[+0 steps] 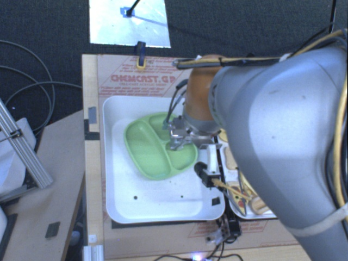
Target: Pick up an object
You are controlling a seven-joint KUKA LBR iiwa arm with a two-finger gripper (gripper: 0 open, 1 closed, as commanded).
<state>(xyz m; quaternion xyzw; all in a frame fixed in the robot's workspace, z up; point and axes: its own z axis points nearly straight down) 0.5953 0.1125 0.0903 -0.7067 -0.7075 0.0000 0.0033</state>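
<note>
A pale green divided plate (147, 145) lies in the left white bin (157, 205), toward its upper middle. My gripper (175, 142) hangs low over the plate's right part, right at its inner divider. The grey arm and its orange band reach in from the right and cover the plate's right edge. The fingertips are hidden against the plate.
The right bin (244, 210) is mostly covered by the arm; some tan and yellow things (247, 197) show at its lower left corner. A cardboard sheet (136, 80) lies under the bins. A few dark specks dot the left bin's floor.
</note>
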